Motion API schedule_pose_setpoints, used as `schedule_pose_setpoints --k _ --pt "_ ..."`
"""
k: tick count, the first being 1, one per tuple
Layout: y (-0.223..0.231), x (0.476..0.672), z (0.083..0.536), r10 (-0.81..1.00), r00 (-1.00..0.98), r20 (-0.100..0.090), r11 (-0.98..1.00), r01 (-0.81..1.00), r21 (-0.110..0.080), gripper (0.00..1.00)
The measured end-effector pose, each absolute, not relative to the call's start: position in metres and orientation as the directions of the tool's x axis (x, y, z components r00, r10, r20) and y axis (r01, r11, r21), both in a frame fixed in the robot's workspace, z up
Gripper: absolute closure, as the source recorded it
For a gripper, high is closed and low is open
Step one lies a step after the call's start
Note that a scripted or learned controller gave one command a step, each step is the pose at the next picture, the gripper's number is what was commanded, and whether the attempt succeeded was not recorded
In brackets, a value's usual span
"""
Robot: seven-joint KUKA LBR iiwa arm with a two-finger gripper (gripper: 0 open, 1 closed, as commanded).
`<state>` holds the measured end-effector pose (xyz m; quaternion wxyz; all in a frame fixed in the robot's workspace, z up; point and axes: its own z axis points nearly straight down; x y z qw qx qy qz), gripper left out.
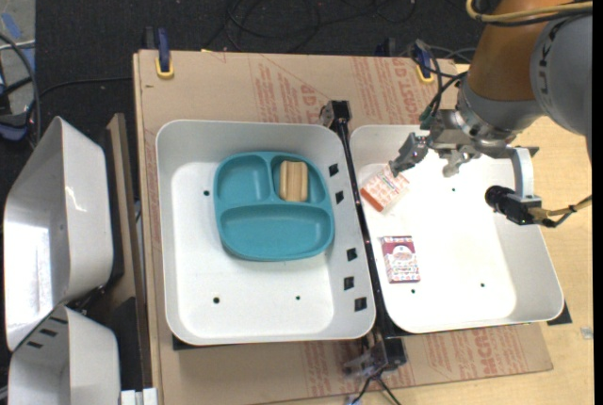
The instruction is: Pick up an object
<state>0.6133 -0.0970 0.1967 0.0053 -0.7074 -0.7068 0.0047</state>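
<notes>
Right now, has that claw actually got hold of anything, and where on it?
It cannot be told. The claw sits right at the upper corner of the orange-and-white packet, but a grip isn't visible.

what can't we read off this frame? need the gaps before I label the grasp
- Tool, camera view: too small and dark against the arm to tell how its tips stand, or whether they touch the orange-and-white packet.
- Pink card: print too small to read.
- Tan block in the teal tray: what it is stays unclear at this size.
- Arm's upper links: cut off by the right edge.
</notes>
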Motion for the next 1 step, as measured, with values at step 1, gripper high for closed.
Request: schedule_pose_setpoints --k 1 --pt "-0.0968 0.6158 0.2055 1.0 -0.001 0.0 0.001 1.0 -0.001 0.0"
